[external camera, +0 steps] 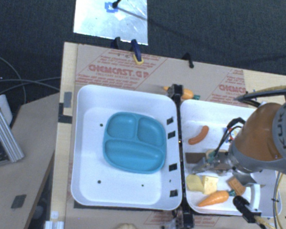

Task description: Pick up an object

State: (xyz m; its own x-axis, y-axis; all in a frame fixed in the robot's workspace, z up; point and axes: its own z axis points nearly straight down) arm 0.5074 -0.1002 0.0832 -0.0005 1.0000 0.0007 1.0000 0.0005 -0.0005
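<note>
Carrot (pixel 214 198) lies at front of right bin (pixel 220 111), just beside yellow cheese-like pieces (pixel 202 184). Orange sausage (pixel 198 134) sits farther back in same bin, well apart from carrot. Gripper (pixel 207 162) low over bin middle, near cheese pieces; whether released or clenched, cannot tell. Arm (pixel 263 138) covers bin's right side. Left bin (pixel 85 146) carries blue divided plate (pixel 134 142). Both bins on tabletop (pixel 153 69)

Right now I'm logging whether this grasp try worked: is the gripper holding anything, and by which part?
It cannot be told. The gripper is low in the right bin, above the yellow food pieces; nothing is visibly between its fingers.
</note>
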